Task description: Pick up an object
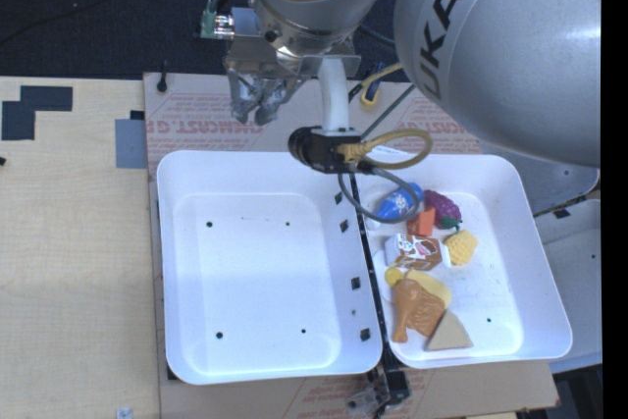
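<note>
Above the left bin's point(182, 211) far rim, at upper centre of the frame, the gripper point(257, 103) hangs with nothing between its fingers, which look close together. Toy food point(427, 255) lies piled in the right bin point(510, 201). A good try probably needs travel rightward, then descent onto one piece standing apart, such as the wedge point(448, 334).

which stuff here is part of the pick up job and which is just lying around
For the job:
- gripper, up behind the bins
- toys in the right bin: blue ball, purple grapes, yellow corn, brown drumstick, tan wedge

Lying about:
- left bin
- black cable
- cardboard sheet
</note>
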`<move>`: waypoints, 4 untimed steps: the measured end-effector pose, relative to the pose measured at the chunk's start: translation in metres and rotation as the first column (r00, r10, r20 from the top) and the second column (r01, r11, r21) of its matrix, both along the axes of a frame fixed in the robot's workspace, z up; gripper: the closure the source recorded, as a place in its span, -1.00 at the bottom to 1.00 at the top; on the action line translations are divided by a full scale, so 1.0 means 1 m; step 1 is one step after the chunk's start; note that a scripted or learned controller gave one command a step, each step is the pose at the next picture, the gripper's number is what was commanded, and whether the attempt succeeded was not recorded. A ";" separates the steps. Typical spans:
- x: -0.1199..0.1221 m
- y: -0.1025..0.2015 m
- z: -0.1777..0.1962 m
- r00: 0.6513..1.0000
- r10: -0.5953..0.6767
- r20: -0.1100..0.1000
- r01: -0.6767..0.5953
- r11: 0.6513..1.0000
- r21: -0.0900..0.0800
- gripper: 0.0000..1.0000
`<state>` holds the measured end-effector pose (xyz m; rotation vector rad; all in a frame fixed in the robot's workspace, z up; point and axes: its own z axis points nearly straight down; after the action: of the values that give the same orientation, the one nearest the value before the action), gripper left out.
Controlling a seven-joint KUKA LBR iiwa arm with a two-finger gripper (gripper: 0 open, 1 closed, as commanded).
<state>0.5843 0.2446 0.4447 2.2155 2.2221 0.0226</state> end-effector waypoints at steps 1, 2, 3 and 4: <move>0.049 -0.015 0.020 1.000 -0.006 -0.012 0.006 1.000 -0.008 1.00; 0.060 -0.027 0.017 1.000 -0.005 -0.015 0.005 1.000 -0.009 1.00; 0.058 0.000 -0.092 1.000 -0.001 -0.027 0.001 1.000 -0.012 1.00; 0.056 -0.001 0.059 1.000 -0.001 0.000 0.001 1.000 -0.003 1.00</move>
<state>0.6405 0.2432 0.5040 2.2152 2.2196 0.0199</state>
